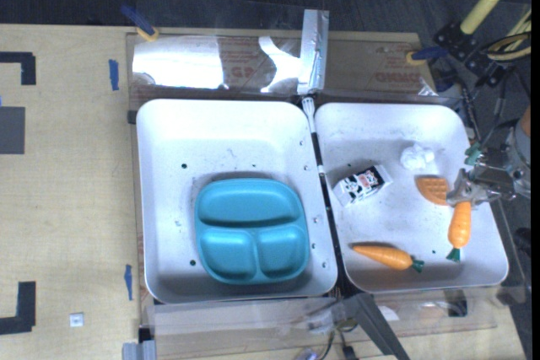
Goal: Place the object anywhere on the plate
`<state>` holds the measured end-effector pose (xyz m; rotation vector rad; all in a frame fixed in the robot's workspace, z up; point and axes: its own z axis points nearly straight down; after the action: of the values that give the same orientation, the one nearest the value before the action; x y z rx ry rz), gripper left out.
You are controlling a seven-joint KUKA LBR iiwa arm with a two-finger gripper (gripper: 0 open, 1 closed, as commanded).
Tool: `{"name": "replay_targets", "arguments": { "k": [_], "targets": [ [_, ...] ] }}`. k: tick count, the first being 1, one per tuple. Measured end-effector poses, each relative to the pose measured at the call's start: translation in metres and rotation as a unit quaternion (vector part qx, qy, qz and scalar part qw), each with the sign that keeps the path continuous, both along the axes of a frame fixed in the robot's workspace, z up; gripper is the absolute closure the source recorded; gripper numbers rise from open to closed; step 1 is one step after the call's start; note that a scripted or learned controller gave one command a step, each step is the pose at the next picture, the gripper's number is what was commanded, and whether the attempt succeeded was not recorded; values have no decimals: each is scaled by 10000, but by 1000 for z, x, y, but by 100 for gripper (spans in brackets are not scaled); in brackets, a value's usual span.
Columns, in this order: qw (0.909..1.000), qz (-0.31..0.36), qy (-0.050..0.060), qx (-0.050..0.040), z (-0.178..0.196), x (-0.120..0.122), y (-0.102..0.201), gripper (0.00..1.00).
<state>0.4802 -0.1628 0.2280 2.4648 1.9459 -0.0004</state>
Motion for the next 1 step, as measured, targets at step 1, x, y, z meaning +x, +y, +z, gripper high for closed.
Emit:
{"name": "replay_targets", "arguments": {
  "k": [1],
  "targets": [
    [9993,-369,21,15,-45,-1,75,100]
  ]
}}
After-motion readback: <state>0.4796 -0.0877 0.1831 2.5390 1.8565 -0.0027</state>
